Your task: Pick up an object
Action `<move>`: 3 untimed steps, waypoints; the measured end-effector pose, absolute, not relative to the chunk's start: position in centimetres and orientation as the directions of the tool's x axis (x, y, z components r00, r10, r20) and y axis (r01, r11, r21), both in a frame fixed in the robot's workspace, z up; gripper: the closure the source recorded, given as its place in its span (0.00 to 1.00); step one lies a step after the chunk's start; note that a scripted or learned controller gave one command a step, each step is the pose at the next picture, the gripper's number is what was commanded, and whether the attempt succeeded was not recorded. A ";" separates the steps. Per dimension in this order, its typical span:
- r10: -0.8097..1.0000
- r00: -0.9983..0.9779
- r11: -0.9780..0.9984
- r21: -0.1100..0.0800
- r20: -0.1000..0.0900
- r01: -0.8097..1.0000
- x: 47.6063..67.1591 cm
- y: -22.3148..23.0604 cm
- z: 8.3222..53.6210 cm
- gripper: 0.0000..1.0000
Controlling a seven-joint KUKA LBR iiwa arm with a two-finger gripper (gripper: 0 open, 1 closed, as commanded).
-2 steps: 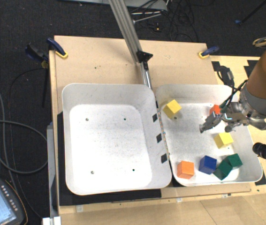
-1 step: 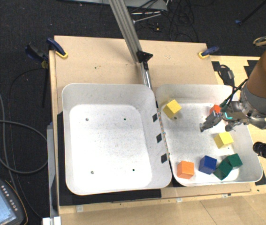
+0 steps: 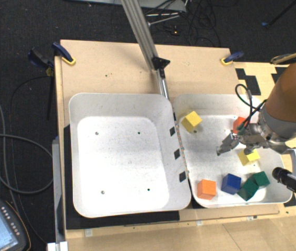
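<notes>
My gripper (image 3: 227, 146) hangs over the middle of the right bin (image 3: 210, 106), pointing left, with bare bin floor under its tip. A yellow cube (image 3: 192, 121) lies up and to the left of it. A small yellow block (image 3: 250, 156) sits just right of the gripper, under the wrist. An orange-red object (image 3: 239, 123) peeks out behind the wrist, partly hidden. Along the bin's front lie an orange cube (image 3: 206, 189), a blue cube (image 3: 231, 183) and two green blocks (image 3: 249, 190) (image 3: 261, 179). Nothing shows at the gripper's tip.
The left bin (image 3: 82, 106) stands beside the right one, with a ridge between them. A slanted metal pole (image 3: 142, 35) reaches down to the bins' back edge. The arm's orange band (image 3: 294, 85) fills the right side.
</notes>
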State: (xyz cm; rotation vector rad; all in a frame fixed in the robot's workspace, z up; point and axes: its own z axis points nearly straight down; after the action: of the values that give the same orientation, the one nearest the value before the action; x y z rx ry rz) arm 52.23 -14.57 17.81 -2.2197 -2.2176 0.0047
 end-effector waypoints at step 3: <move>1.000 0.001 -0.001 0.002 0.000 1.000 52.2 -14.5 10.6 1.00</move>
State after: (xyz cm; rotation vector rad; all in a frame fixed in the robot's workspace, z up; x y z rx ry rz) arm 52.17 -14.53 10.56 -2.2236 -2.2217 -0.0024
